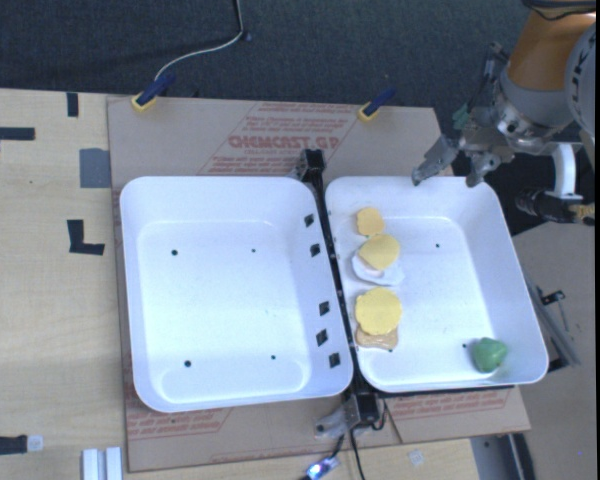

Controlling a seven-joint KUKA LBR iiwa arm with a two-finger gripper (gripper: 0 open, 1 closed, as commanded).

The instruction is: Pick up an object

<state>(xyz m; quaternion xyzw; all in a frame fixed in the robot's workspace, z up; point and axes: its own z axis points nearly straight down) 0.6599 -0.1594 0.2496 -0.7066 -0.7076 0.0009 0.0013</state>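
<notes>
The right bin (480,238) holds several small items along its left side: a small yellow piece (369,221), a yellow disc on a white base (379,255), and a larger yellow disc on a tan piece (378,313). A green object (488,354) lies in the bin's near right corner. My gripper (448,170) hangs above the far edge of the right bin, its two fingers spread open with nothing between them. It is well apart from all the objects.
The left bin (220,288) sits beside the right one, with black clips (325,298) along the shared wall. Both rest on a cardboard sheet (270,143) on the wooden bench. A cable (205,53) crosses the dark backdrop.
</notes>
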